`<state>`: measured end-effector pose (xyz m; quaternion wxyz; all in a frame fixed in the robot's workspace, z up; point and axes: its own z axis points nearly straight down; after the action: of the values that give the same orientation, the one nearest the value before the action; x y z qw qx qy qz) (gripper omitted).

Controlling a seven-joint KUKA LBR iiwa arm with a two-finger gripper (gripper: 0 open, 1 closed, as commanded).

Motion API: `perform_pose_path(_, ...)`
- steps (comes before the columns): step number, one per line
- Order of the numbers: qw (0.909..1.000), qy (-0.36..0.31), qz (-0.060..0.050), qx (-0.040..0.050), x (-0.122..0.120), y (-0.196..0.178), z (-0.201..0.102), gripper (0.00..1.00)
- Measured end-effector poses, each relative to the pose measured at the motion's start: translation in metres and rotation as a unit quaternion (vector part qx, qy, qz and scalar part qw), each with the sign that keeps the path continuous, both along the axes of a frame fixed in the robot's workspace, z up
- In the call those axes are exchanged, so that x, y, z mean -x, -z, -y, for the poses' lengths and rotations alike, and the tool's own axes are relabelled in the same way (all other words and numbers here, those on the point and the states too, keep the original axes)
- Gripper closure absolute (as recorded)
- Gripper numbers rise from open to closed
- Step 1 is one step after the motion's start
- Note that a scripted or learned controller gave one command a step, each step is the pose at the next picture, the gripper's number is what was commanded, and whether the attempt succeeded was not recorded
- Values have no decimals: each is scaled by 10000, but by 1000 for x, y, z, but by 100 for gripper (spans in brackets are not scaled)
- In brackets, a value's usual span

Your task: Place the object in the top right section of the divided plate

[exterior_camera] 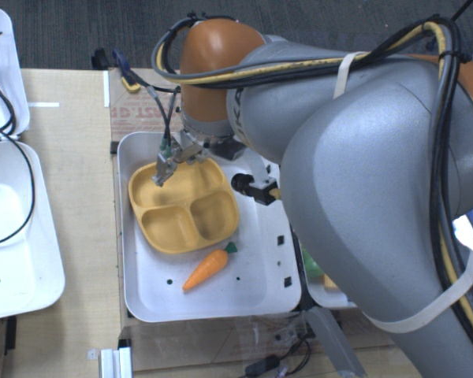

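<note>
claw: low over the yellow divided plate, at its upper-left rim; grip state cannot be told (nothing visibly held) | toy carrot: on the bin floor just below the plate, likely awaiting pickup | arm overhangs the bin's right side

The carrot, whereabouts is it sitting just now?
The carrot lies flat on the floor of the white bin, just below the yellow divided plate and outside it, near the middle of the camera view.
</note>
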<state>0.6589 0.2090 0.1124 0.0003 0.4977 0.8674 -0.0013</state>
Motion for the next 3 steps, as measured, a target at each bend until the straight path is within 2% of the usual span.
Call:
perform_pose_path(1,9827,1851,-16,-65,0,2,87,0)
perform_pose_path(2,9089,4169,43,-24,30,18,29,0)
perform_pose_path(3,9093,4162,16,13,31,11,31,100)
